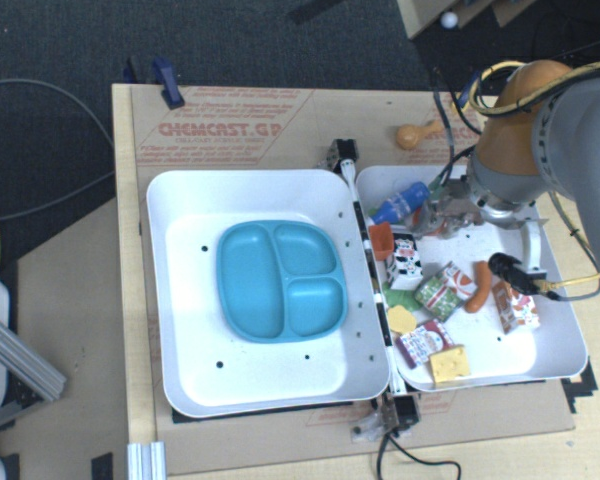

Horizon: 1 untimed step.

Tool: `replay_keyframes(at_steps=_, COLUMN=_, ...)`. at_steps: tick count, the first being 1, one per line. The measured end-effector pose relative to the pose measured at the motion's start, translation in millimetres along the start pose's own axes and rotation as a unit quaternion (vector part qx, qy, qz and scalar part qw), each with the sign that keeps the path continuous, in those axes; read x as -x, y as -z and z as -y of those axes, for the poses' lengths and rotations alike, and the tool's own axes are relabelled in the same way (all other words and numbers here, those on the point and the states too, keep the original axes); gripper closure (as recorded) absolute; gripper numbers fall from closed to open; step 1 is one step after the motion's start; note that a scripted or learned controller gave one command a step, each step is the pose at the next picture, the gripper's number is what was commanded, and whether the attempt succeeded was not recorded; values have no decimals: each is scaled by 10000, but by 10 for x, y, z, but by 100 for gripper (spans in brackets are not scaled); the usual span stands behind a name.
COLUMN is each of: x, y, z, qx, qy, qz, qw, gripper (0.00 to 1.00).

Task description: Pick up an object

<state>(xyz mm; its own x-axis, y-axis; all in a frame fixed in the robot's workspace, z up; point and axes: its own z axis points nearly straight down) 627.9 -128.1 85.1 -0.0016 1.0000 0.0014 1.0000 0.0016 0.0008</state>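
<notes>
Looking down on the bench (230, 133), we see the grey arm reaching in from the right, its gripper (452, 213) low over the upper part of the right bin (555, 353). We cannot tell whether the gripper is wide or narrow, and we see nothing held in it.

The things to pick from all lie in the right bin, crowded towards its left wall. A blue bottle (400, 205) lies on its side just beside the gripper, nearest of all. Below the bottle sits a small orange block (381, 240) against the bin's left wall, and next to it a black-and-white carton (407, 260). A green carton (440, 293) lies tilted near the middle, touching an orange sausage (477, 285) on its right. A red-and-white carton (520, 311) lies apart from the rest, further right. Along the lower left we find a flat yellow piece (402, 319), a maroon carton (425, 343) and a yellow cheese wedge (450, 365) — each touching or just beside the next.

The left bin (180, 268) holds a blue divided plate (280, 280) near its middle. Outside the bins, a tan wooden piece (418, 134) rests on the bench above the right bin, and a blue clamp (167, 83) sits at the bench's far left corner
</notes>
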Motion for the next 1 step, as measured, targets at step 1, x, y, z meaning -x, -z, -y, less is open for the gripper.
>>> replay_keyframes(at_steps=1, x=216, y=961, z=314, qx=9, qy=-9, qz=15, qw=10000, gripper=100)
